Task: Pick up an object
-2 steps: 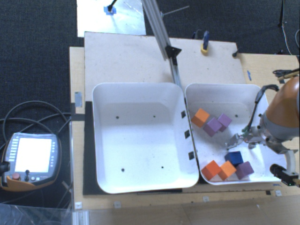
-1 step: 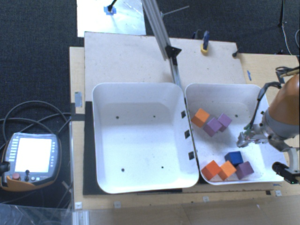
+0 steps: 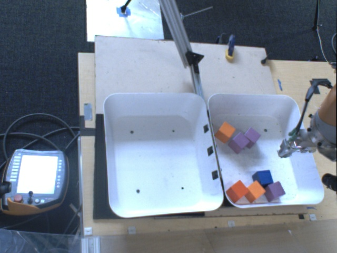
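Seven small blocks are seen in the right bin (image 3: 287, 103), all to the left of the hand (image 3: 285, 151), and none is held by it. Nearest the hand, up and to its left, a cluster of three is found: an orange block (image 3: 226, 132) and two purple blocks (image 3: 239, 141) (image 3: 252, 136), the purple pair touching and the orange one just beside them. Below and slightly left of the hand, near the bin's front wall, a second cluster is packed together: a blue block (image 3: 263, 177), a purple block (image 3: 274, 191), and two orange blocks (image 3: 256, 191) (image 3: 237, 191) side by side. The hand is placed over the right part of the bin, close to its right wall, apart from both clusters; whether its fingers are spread or pressed together cannot be told at this size. The arm (image 3: 325, 125) is seen entering from the right edge. Farther left, beyond the dividing walls, the left bin (image 3: 113, 141) is set beside the right one on the table (image 3: 158, 62). Well to the left of everything, a control pendant (image 3: 34, 181) with a pale screen is laid on the dark floor (image 3: 42, 46), its cable looped around it.
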`<state>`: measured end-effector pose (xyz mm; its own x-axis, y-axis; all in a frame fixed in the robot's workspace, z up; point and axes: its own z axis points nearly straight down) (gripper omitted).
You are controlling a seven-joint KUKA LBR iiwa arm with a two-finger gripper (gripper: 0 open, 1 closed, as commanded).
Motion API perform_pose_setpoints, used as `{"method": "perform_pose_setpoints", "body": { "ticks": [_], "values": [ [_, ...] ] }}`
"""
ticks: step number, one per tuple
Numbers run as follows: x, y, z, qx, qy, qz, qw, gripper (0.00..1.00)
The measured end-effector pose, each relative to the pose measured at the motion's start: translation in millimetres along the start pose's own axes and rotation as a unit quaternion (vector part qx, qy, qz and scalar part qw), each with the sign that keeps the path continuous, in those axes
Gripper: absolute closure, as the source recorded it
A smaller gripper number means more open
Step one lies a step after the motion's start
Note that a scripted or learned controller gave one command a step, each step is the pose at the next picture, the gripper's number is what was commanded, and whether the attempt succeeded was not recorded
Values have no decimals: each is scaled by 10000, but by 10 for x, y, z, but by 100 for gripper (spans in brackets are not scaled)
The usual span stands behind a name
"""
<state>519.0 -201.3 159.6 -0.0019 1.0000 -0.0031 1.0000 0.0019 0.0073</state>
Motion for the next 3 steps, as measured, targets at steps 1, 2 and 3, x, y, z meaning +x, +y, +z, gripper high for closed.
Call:
{"method": "perform_pose_setpoints", "body": {
  "ticks": [1,2,3],
  "values": [
    [-73,84,-600,-5,-3,-12,10000,100],
    [-79,103,-916,7,4,-14,10000,100],
    [489,185,-1000,13,21,-48,10000,100]
  ]
}}
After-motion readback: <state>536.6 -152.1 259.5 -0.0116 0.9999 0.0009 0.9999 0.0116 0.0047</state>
